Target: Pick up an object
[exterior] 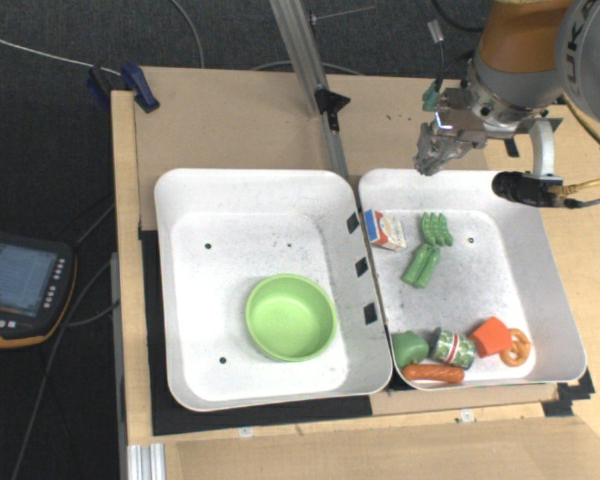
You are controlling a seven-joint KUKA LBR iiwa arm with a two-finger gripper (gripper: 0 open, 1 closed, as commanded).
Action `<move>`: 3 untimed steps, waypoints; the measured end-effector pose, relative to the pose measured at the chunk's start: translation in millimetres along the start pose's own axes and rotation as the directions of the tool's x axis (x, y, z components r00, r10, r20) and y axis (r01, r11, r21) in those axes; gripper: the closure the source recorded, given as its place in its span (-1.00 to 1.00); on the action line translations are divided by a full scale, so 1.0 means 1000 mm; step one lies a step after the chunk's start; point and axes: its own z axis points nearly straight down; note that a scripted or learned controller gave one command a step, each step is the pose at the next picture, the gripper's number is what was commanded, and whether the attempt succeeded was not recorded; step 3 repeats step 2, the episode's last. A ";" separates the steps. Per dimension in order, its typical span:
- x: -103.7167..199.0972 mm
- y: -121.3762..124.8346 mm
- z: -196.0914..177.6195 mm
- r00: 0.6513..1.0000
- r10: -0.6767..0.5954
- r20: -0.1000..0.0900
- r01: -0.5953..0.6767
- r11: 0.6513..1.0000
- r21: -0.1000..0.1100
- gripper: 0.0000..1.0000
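Hanging above the far rim of the right bin (pixel 565 308), the pincer (pixel 432 160) points down from the grey arm (pixel 525 38) with its orange band, and nothing shows between its tips; whether they stand wide or narrow cannot be told from this slanted view. Below it, inside the right bin, a small red and white carton (pixel 385 230) lies near the far left corner, just beside a green toy hand-shaped piece (pixel 437 229) and a longer green piece (pixel 421 266) that lies tilted toward the carton. Along the near edge of the same bin sits a cluster: a green rounded object (pixel 410 348), a small can with a green and white label (pixel 451 348), a red sausage-like toy (pixel 433 373) against the near rim, an orange-red block (pixel 491 336) and a pretzel-like ring (pixel 517 348) touching it. The left bin (pixel 195 208) holds a light green bowl (pixel 291 317), upright, toward its near right part. Both bins rest side by side on the tan tabletop (pixel 230 118). A handheld control pendant (pixel 20 288) lies on the dark floor at the left.
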 end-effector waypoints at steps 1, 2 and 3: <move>0.051 -0.003 -0.001 1.000 0.000 0.000 0.000 1.000 0.000 1.00; 0.104 -0.008 0.021 1.000 0.000 0.000 0.000 1.000 0.002 1.00; 0.104 -0.008 0.021 1.000 0.000 0.000 0.000 1.000 0.002 1.00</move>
